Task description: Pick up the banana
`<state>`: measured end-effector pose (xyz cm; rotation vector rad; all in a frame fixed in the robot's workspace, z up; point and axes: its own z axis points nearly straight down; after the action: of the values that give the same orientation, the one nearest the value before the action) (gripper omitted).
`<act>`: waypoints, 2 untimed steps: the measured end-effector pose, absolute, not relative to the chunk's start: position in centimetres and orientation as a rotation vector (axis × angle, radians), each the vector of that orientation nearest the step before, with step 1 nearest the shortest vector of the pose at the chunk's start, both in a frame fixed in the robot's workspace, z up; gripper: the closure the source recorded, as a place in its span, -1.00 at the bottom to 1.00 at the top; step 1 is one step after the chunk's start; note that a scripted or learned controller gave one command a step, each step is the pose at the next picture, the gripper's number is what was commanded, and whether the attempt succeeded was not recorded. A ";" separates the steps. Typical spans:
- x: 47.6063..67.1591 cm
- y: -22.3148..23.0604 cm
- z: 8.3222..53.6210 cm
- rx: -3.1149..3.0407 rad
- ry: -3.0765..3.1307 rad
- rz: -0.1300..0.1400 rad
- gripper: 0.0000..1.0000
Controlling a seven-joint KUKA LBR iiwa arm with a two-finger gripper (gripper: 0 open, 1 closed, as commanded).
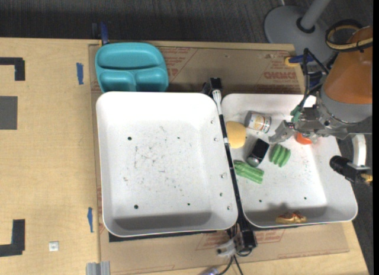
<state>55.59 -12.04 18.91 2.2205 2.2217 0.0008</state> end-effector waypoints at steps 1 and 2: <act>52.4 -10.2 9.8 1.868 2.528 0.001 -1.00; 52.5 -10.1 10.8 1.868 2.524 0.005 1.00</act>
<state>52.51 -10.15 10.83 1.8679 2.5243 0.0050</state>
